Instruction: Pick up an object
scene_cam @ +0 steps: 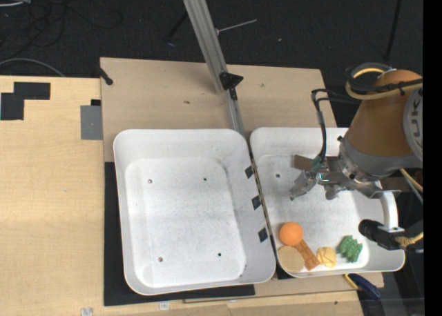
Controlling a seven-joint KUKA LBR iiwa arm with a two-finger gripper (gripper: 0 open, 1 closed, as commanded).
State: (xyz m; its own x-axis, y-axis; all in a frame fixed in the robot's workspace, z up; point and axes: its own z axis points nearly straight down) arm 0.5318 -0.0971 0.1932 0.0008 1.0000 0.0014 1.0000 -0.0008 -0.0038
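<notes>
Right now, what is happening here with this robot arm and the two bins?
The arm's gripper hangs over the right bin, near its middle, and holds nothing. The objects lie apart from it along the bin's near edge: an orange ball, a tan wooden spoon-like piece, a small yellow object and a green toy. Nothing is picked up yet.

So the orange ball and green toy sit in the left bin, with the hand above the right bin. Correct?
Not quite: the camera view shows the orange ball and green toy in the right bin, near its front edge. The hand is above that same bin.
</notes>
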